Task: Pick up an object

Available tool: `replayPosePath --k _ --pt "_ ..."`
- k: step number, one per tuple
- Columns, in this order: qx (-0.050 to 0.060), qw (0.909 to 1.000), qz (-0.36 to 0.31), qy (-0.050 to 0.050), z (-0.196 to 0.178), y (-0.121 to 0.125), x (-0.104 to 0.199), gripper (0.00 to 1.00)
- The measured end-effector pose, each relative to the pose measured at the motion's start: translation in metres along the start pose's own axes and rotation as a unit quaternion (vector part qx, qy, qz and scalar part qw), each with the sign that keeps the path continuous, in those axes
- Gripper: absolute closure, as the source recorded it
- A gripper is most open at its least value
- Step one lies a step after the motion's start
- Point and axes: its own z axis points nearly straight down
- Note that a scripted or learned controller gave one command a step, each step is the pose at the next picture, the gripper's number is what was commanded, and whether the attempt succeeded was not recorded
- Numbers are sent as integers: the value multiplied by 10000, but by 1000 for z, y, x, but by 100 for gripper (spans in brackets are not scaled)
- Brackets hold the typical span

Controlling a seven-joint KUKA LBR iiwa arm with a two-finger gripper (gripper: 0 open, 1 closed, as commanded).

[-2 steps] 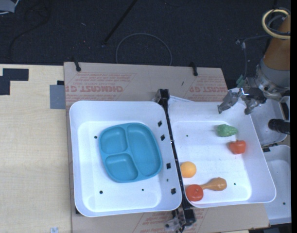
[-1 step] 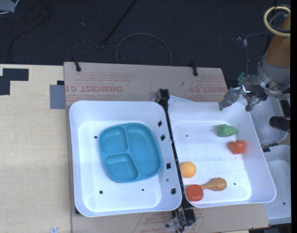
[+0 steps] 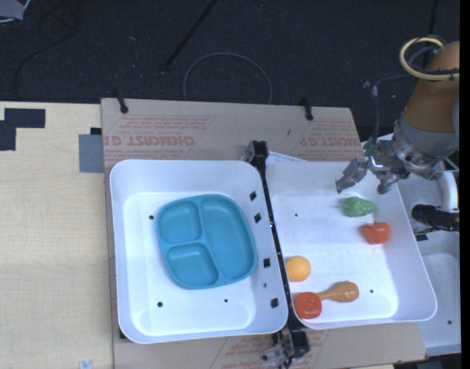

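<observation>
Spread apart and holding nothing, the tool (image 3: 368, 174) hangs over the upper right part of the right bin (image 3: 321, 181). Just below it lies a green object (image 3: 358, 206), and lower right of that a red-orange one (image 3: 376, 233). Near the bottom of this bin are an orange ball (image 3: 297, 268), a red ball (image 3: 308, 305) and a tan pear-shaped piece (image 3: 339, 291). In the left bin (image 3: 135, 183) lies a blue divided plate (image 3: 206, 240).

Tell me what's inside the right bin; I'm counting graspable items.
The right bin holds five: a green piece, red pepper, orange ball, tan drumstick and red tomato. Nothing looks covered.
</observation>
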Motion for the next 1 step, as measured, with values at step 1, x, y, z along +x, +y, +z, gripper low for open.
replayPosePath --k 1 --pt "-1 10000 -5 4 54 5 8 0"
